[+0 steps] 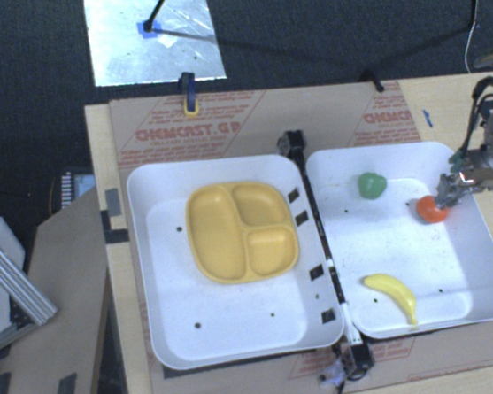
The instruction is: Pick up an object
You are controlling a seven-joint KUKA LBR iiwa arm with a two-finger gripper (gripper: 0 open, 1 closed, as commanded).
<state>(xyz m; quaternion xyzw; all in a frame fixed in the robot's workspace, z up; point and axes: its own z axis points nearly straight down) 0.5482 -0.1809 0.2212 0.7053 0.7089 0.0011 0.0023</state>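
In the right bin (472, 293) lie three objects: a green round item (372, 185) near the back, a small orange-red ball (429, 209) toward the right wall, and a yellow banana (394, 295) near the front. My gripper (449, 190) reaches in from the right edge and hangs right beside the orange-red ball, at its upper right. The metal tip is close to or touching the ball; contact is too small to judge.
The left bin (170, 335) holds a yellow divided plate (240, 231). A black divider strip (314, 228) runs between the bins. Cardboard lies under both bins, with a silver sheet (152, 32) on the dark floor behind.
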